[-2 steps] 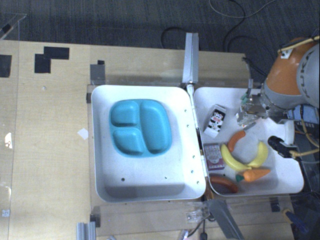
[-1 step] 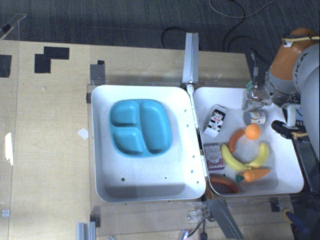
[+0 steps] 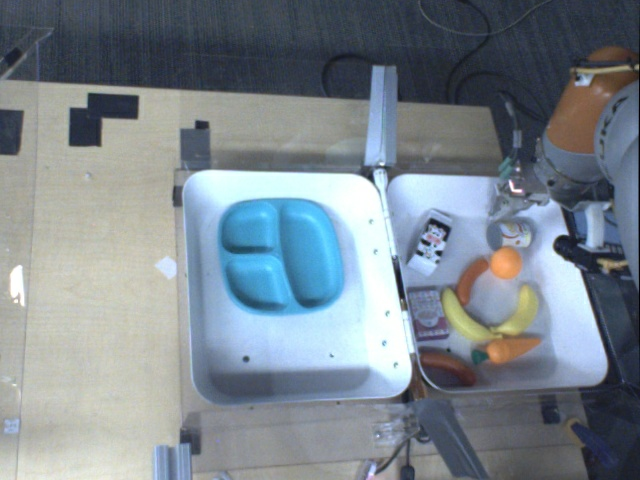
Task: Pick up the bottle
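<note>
Gripper (image 3: 513, 196), finger state unclear, directly above the bottle (image 3: 514, 234), right bin (image 3: 590, 353); two bananas (image 3: 462, 315), one orange (image 3: 506, 263).

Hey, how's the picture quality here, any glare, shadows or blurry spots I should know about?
Camera view: lighting is soft and even; the left bin has a grey shadow along its near wall; the right bin looks bright, nearly washed out around the bottle; the gripper and the small items beside it are soft and low in detail, too blurred to read the fingers.
</note>
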Robot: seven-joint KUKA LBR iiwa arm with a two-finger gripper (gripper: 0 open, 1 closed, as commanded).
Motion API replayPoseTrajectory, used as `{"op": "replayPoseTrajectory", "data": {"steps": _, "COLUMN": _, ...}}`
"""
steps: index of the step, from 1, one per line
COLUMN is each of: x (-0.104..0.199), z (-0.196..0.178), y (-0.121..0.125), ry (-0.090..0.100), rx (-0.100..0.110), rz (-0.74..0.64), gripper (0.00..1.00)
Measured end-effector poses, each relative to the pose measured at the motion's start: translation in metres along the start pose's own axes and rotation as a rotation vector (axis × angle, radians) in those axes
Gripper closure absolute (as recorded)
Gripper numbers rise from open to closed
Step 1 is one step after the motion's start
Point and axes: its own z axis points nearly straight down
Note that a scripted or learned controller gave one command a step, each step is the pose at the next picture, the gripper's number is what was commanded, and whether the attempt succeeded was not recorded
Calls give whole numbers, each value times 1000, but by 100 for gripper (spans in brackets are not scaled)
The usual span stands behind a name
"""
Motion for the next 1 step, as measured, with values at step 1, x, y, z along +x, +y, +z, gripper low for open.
{"op": "replayPoseTrajectory", "data": {"steps": 1, "x": 10, "z": 19, "y": 0, "ry": 0, "rx": -2, "rz": 266, "gripper": 100}}
